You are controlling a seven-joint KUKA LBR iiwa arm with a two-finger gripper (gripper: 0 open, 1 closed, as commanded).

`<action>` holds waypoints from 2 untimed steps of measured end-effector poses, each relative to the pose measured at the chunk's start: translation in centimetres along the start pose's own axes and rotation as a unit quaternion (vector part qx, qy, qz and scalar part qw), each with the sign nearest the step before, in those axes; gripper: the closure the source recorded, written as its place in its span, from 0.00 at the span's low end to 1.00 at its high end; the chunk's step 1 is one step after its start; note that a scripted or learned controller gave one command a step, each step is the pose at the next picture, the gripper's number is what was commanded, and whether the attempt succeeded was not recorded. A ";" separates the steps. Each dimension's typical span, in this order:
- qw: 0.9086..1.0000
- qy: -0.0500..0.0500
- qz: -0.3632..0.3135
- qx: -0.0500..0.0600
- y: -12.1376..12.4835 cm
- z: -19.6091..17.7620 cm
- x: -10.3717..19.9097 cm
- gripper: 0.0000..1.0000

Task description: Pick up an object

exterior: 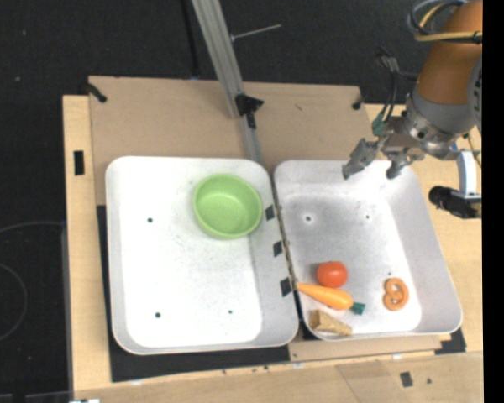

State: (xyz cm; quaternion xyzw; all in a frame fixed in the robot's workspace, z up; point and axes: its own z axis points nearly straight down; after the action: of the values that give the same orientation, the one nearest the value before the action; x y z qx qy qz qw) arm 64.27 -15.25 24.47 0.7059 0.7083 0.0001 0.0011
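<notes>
- We see four small things gathered at the near end of the right bin [420,225]: a red tomato [332,274], an orange carrot [326,295] with a green tip, an orange pretzel-shaped ring [395,294], and a tan wedge [329,324] against the near rim.
- The carrot lies just below the tomato, close to the wall between the two bins; the wedge sits just beside the carrot's near side; the ring lies apart to the right.
- We judge these to be light, stiff toy foods. The tomato looks smooth and round, so it may roll or squirt out of a pinch; we would close across its widest middle.
- The carrot seems the easier catch: long and narrow, best gripped across its thick middle, though the bin wall crowds one side.
- The ring lies flat and low, and we expect it to be hard to get under.
- The left bin [151,309] holds a green bowl [227,206], light but wide; only its rim offers a hold.
- The gripper [375,163] hangs over the far end of the right bin, well apart from the toys.
- Its fingers [354,164] stand spread apart with nothing between them and touch nothing that we can see.
</notes>
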 end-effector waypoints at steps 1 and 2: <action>1.000 0.000 0.000 0.000 0.0 0.0 0.0 0.00; 1.000 0.000 -0.001 0.001 0.0 4.2 0.4 0.00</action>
State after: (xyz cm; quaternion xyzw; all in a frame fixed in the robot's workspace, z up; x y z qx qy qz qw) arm 64.27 -14.84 20.29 0.7055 0.7087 -0.0010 0.0005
